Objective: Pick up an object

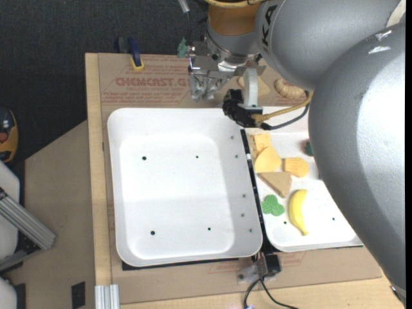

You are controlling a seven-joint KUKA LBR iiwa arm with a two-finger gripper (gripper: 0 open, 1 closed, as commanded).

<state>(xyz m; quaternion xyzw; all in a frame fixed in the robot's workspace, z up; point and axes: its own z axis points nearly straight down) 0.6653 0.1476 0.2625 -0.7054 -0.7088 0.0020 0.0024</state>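
Observation:
My gripper [205,86] hangs under the orange-banded wrist, above the cardboard just behind the back rim of the left bin [122,172]. The right bin [322,237] holds the objects. A yellow banana [297,211] lies towards the front. A green leafy piece [273,205] sits beside it on the left. Behind them are a tan wedge [277,183], a yellow wedge [268,160], a small orange-yellow piece [297,167] and a pale yellow block [260,140]. All of them lie well to the right of and nearer the front than the gripper. The arm hides much of the right bin.
A blue and yellow clamp [134,52] grips the back edge of the cardboard sheet [148,82]. A black fitting with a yellow cable [241,111] hangs by the divide between the bins. The large grey arm [360,108] covers the right side.

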